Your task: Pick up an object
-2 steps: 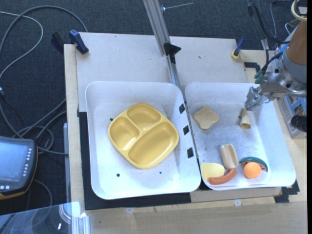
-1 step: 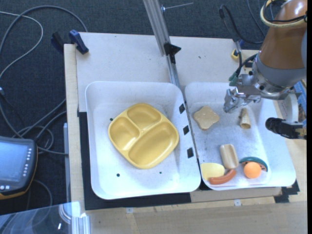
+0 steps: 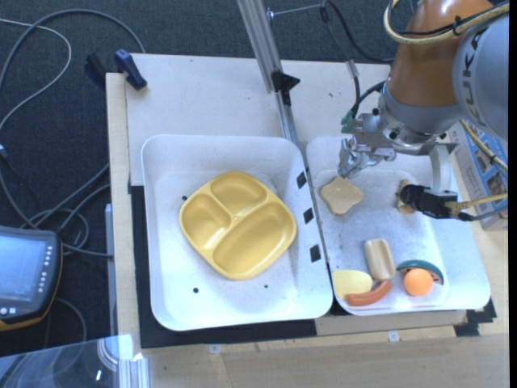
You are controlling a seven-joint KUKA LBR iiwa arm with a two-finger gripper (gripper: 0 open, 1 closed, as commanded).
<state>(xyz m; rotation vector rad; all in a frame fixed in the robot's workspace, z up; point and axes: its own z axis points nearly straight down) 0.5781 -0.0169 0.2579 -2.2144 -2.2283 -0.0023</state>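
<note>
My gripper [image 3: 350, 166] hangs over the far left corner of the right bin [image 3: 420, 234], close to the wall it shares with the left bin [image 3: 161, 217]. From this slant I cannot tell whether it is set wide or narrow, and nothing is seen held in it. The tan bread slice [image 3: 342, 196] lies flat on the bin floor just below the gripper tip, beside the left wall; I cannot tell whether the two touch. Along the near edge of the same bin lie a pale wooden cylinder [image 3: 378, 259], a yellow piece [image 3: 352, 281] at the near left corner, and a red sausage [image 3: 367, 296] against that yellow piece. An orange ball [image 3: 418, 282] sits to their right, touching a teal piece [image 3: 428, 267]. A yellow divided plate [image 3: 237, 225] rests in the middle of the left bin.
</note>
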